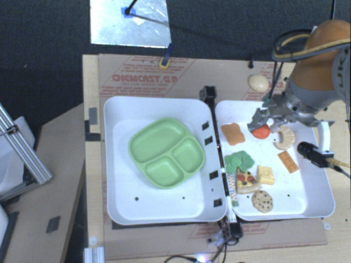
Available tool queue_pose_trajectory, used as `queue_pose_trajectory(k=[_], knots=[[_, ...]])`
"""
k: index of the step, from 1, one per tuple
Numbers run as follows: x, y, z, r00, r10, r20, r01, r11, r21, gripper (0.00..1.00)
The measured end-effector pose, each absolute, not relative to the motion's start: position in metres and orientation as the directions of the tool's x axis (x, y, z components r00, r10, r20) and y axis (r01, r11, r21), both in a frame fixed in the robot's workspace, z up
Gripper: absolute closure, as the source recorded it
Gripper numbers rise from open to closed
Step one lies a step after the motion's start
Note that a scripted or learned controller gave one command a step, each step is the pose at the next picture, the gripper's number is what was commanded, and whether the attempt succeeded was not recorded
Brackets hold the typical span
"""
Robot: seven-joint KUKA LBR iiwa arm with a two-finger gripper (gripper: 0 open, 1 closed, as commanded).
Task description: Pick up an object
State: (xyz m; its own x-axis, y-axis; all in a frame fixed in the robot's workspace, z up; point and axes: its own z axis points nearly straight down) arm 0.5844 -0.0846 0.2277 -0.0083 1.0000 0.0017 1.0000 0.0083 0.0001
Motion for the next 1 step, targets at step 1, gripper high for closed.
queue_pose_trajectory(k=[1], knots=[[0.5392, -0.0514, 0.2281, -0.007, 1.0, 0.001, 1.0, 0.007, -0.001, 1.0]])
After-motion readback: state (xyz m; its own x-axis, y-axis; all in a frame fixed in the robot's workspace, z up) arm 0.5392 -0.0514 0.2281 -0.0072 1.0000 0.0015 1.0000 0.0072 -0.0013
